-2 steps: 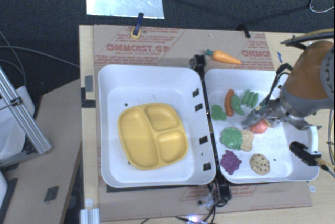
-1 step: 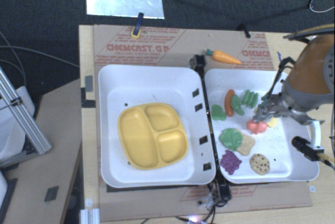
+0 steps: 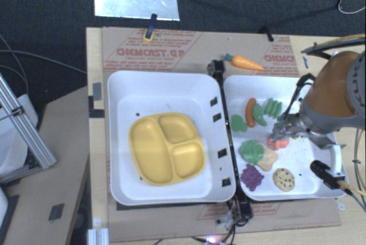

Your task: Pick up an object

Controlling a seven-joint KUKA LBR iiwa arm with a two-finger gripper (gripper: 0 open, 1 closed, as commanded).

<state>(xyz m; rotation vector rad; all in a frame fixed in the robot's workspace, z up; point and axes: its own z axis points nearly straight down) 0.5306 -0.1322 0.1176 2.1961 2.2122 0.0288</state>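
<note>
Hovering low over a red toy [image 3: 281, 143], the end effector [image 3: 278, 135]; finger spread cannot be told.

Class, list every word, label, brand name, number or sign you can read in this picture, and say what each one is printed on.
"CHEMCAST GP": red print on the brown board under the bins, above the left bin; the last letters are blurry.
"CHEMC...": the same red print on the board above the right bin, cut off behind the arm.
Fainter red print along the board's near edge is too small to read.
</note>
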